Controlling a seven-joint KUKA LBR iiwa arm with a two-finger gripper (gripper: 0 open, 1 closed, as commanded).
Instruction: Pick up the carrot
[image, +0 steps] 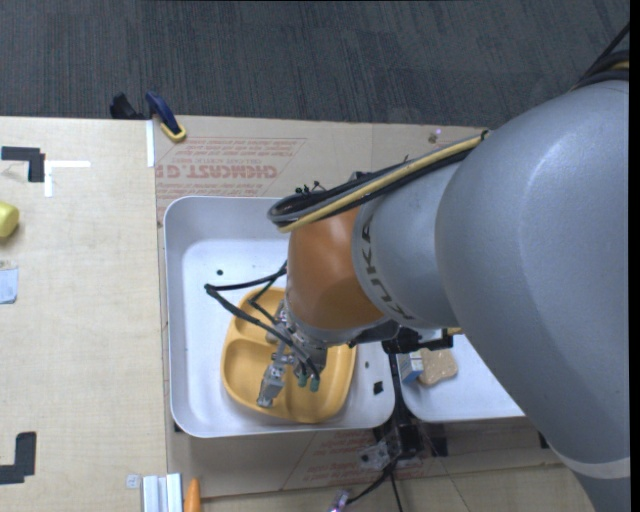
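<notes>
Overhead view of the bench. The grey arm (520, 270) enters from the right, its orange band (325, 275) above the left bin (185, 330); dark block letters run along the grey casing beside the band, partly cut off by the curve, with "KU" legible. The gripper (290, 380) hangs over a yellow divided tray (240, 365) that lies in the near part of the left bin. Its jaws stand a little apart, with tray surface showing in the gap and nothing held between them. Black cables (245, 300) loop from the wrist across the tray's far rim. The bin rests on a cardboard sheet (230, 165) bearing red print, two lines set upside down to the camera and too blurred to read reliably. In the right bin (460, 395) lies a tan lump (438, 367). A yellow object (6, 220) sits at the left edge of the bench. An orange sliver (191, 490) lies at the near edge, outside both bins; whether it is the carrot cannot be told.
</notes>
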